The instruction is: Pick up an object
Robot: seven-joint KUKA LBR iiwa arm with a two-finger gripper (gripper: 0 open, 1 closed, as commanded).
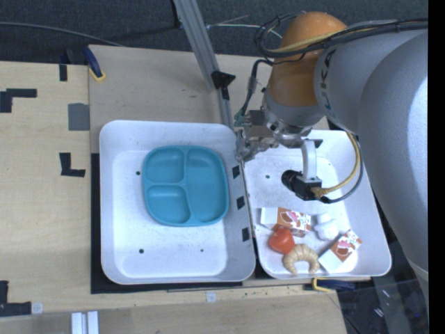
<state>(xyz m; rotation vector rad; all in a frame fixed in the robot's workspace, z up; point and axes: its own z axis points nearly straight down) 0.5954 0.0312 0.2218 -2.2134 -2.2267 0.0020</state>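
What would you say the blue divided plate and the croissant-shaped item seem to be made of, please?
The blue divided plate looks like moulded plastic, matte, judging by its even colour and soft rounded ridges. The croissant-shaped item looks like a toy, probably plastic or rubber: tan, smooth, with a faint sheen, though the view leaves this open.

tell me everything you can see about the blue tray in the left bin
The blue tray is a teal, rounded-corner square, plastic by its look, with three compartments: two smaller ones side by side on the far half and one wide one on the near half. It lies flat and right side up on the floor of the left bin, turned slightly, toward the bin's right and far sides. All its compartments look empty. Nothing else touches it.
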